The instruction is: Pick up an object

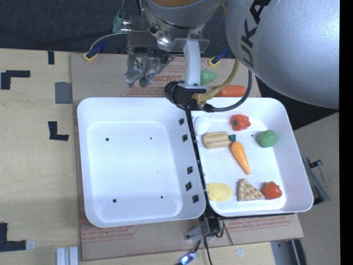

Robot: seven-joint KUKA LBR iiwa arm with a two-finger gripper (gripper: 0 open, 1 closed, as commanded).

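Observation:
The right bin holds several toy foods: a red pepper, a green round piece, a tan bread roll, an orange carrot, a yellow disc, a pizza-like wedge and a red fruit. My gripper hangs high over the bench just behind the far edge of the left bin, well away from all the foods. I see nothing in it.
A green item and an orange-red item lie on the cardboard behind the right bin, partly behind a black fitting and cable. The big grey arm covers the top right.

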